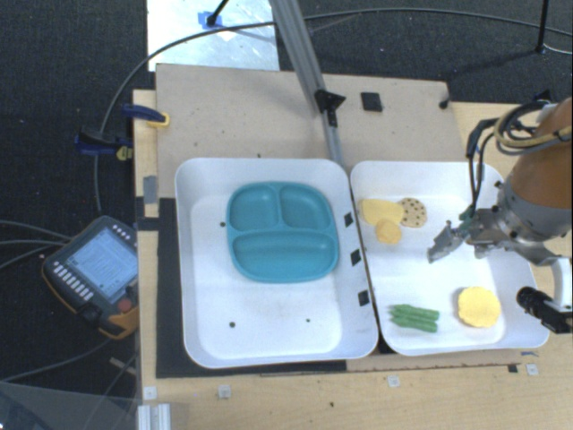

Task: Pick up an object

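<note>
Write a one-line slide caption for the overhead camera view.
End effector hovers over right bin holding cookie, green beans and yellow foods; teal divided plate sits in left bin.

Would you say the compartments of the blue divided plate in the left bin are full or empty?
Empty: the blue divided plate lies flat in the left bin, and all three compartments show only bare blue surface.

Dark carpeted floor [63, 52] crossed by cables, tan bench board [269, 115], bright pale sheet [210, 21] far left, handheld control pendant [94, 271] at left
</note>
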